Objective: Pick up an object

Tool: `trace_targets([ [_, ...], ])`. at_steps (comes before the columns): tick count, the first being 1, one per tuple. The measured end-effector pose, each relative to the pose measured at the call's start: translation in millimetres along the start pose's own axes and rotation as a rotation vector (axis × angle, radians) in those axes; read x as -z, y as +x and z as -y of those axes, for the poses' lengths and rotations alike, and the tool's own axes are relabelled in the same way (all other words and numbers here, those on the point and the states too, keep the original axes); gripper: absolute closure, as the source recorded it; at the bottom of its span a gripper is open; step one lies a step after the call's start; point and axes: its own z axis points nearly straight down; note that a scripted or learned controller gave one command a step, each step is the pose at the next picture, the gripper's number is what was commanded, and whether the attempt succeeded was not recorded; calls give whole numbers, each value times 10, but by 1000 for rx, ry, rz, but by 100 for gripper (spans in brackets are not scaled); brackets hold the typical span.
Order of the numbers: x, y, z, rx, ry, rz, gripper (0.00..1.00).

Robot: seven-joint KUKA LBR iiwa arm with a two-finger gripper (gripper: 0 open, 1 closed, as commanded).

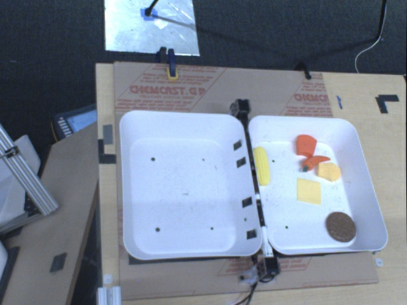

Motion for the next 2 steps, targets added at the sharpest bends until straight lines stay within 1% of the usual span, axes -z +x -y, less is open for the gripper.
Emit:
trace_targets([
  [2,0,0,0,0,0,0,100],
])
